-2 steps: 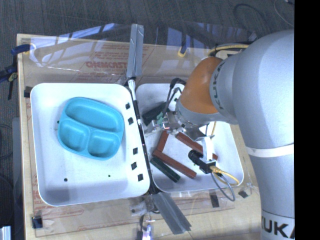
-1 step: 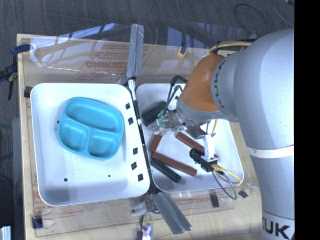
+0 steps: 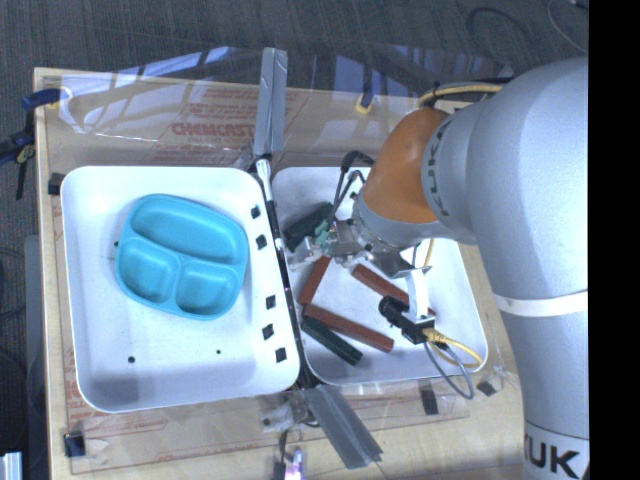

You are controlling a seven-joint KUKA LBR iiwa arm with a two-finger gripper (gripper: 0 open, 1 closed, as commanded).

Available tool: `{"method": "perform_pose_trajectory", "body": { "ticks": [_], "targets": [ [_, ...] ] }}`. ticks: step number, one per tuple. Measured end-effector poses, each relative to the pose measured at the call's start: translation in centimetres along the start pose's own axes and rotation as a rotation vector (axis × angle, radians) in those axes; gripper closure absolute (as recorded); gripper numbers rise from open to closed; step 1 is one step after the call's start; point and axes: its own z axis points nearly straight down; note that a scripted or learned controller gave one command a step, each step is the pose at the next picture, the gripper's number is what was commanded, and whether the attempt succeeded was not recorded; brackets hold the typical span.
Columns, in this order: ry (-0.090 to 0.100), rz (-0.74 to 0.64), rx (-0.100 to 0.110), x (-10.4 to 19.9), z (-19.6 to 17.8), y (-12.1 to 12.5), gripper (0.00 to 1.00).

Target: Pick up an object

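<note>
Grey arm (image 3: 520, 168) looming over right bin (image 3: 470, 298), gripper (image 3: 335, 236) half-hidden, grip unreadable, brown blocks (image 3: 350, 326) beneath

Both white bins (image 3: 150, 368) look like smooth, slightly glossy plastic. The blue divided tray (image 3: 182, 255) is glossy plastic too, with soft highlights. The brown blocks (image 3: 347, 328) seem matt, maybe wood. The arm (image 3: 520, 158) has a satiny grey painted shell, and the bench (image 3: 60, 98) looks like wood under clear sheeting.
</note>
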Motion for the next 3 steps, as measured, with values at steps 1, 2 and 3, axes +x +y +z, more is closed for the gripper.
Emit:
{"method": "perform_pose_trajectory", "body": {
  "ticks": [1, 2, 3],
  "targets": [
    [0.000, -0.003, 0.000, 0.0, -1.0, 0.1, 1.00],
    [0.000, -0.004, 0.000, 0.0, -1.0, 0.1, 0.00],
    [-0.006, -0.036, 0.009, -0.3, 1.4, 2.3, 0.00]
  ]
}}
